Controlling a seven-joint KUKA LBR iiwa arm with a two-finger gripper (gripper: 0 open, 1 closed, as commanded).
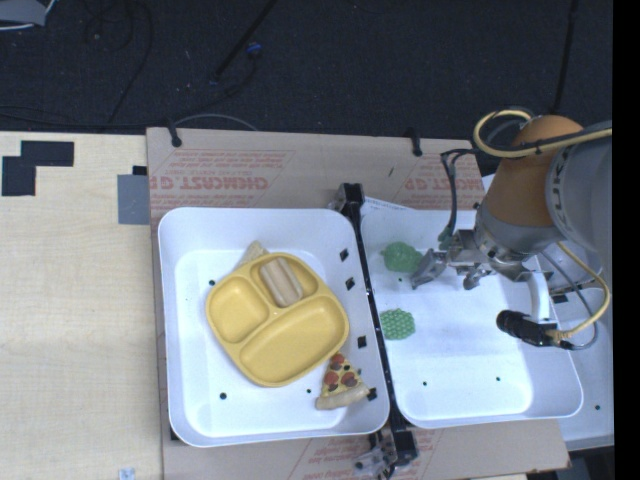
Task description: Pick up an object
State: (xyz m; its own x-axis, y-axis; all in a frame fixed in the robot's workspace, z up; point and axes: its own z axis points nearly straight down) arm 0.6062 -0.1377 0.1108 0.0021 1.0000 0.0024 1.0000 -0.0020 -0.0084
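Observation:
My gripper (446, 276) hangs over the right bin (480, 393), in its upper middle part. It is open, and only white bin floor lies between its fingers. A pale green leafy piece (401, 257) lies just left of the left fingertip, apart from it. A darker green bumpy round piece (397, 323) sits lower, near the divider between the bins.
The left bin (190, 388) holds a yellow divided plate (280, 343) with a tan hot-dog-like piece (281, 282) in its top compartment. A toy pizza slice (341, 383) lies by that bin's lower right corner. The arm's black cable fitting (525, 326) hangs over the right bin's right side.

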